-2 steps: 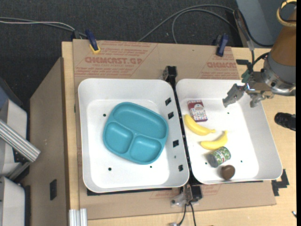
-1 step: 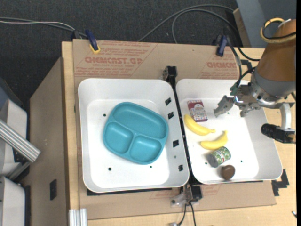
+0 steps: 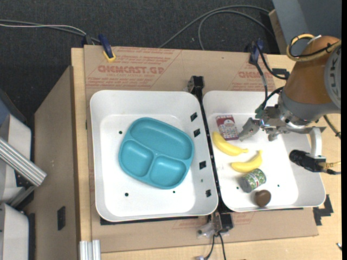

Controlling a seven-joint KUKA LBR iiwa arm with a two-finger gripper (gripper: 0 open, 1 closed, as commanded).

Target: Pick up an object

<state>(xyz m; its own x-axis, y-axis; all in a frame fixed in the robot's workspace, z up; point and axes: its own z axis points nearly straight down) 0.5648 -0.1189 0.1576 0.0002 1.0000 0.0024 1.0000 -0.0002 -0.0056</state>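
A: What's the layout, big stuff first?

B: Table is flat tan board, matte, with red print along the far edge. Two shallow white bins on it, smooth glossy plastic, rounded corners, side by side with a black divider strip between. Left bin carries a teal tray, rounded, moulded plastic, three compartments, sitting slightly rotated near the centre.

A: Arm?

B: Arm comes in from the right over the right bin. Grey shell, orange band above the wrist. Gripper hangs over the upper middle of that bin. Fingers look spread apart, nothing between them.

A: Pick candidates?

B: All in the right bin, left half. Two bananas, yellow, smooth, curved: upper banana lies just below a small red-and-white packet; lower banana sits below and right of it, apart from it. Packet is flat, rectangular, printed. Below the lower banana, a small can on its side, green label, silver end, just about touching it. Below that a brown round object, dark, matte, near the front wall; can't tell what it is.

A: Closest to the gripper?

B: Packet and upper banana, both just left of the near finger. No contact visible.
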